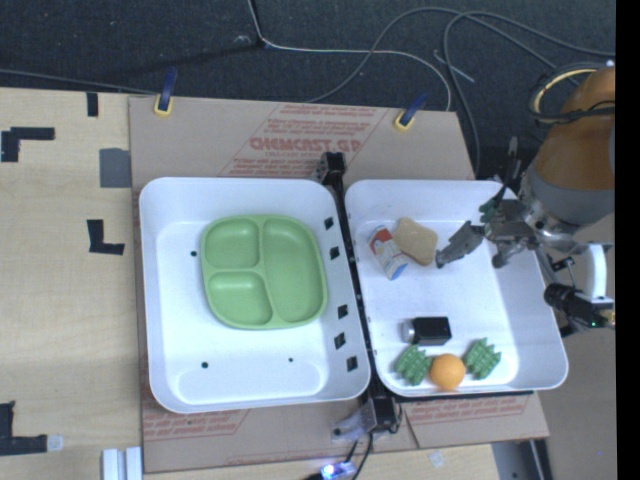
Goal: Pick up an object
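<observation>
— Where are you, as the overhead camera has it?

— At the right side of the frame. My gripper [478, 249] hangs over the upper part of the right bin [530, 313]. One dark finger [457, 244] slants down and left toward the bin's middle, the other [507, 251] sits further right, and there is a clear gap between them. So I am spread apart, with nothing caught between the fingers.

— What could you pick up?

— Nearest is a tan, sponge-like block [416, 239], just left of my left fingertip, close but apart from it as far as I can judge. Touching its left side lies a small white container with red and blue marks [385, 252]; I cannot read what it is. Lower in the same bin there is a small black box [430, 329]. Below that, along the bottom wall, an orange ball [447, 371] sits between two green knobbly toys [411, 365], [482, 358], one on each side, each just beside it.

— And the other bin?

— The left bin [170, 298] holds a green divided plate [264, 271], three compartments, lying flat in the upper middle. Both bins rest on a brown cardboard sheet [300, 138] on the bench, with cables [420, 28] trailing across the dark floor at the top of the frame.
</observation>
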Controlling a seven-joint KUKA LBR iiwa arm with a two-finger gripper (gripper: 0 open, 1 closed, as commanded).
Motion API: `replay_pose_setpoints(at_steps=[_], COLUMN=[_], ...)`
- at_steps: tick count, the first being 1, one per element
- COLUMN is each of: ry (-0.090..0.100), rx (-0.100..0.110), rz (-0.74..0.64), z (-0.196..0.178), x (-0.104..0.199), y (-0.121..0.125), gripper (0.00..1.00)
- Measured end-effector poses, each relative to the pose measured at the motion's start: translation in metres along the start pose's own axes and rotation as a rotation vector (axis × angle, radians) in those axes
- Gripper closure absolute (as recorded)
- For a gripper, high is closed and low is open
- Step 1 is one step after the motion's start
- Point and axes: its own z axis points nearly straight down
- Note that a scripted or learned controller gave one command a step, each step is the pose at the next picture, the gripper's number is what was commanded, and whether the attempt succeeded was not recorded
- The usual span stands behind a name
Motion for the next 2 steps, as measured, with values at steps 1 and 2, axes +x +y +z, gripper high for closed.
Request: replay_pose_setpoints(at_steps=[1, 2], ry=[-0.002, -0.003], rx=[-0.013, -0.008], rz=[-0.004, -0.002], z=[-0.008, 0.053], x=[0.001, -0.007], y=[0.003, 0.000], gripper=[0.00, 0.00])
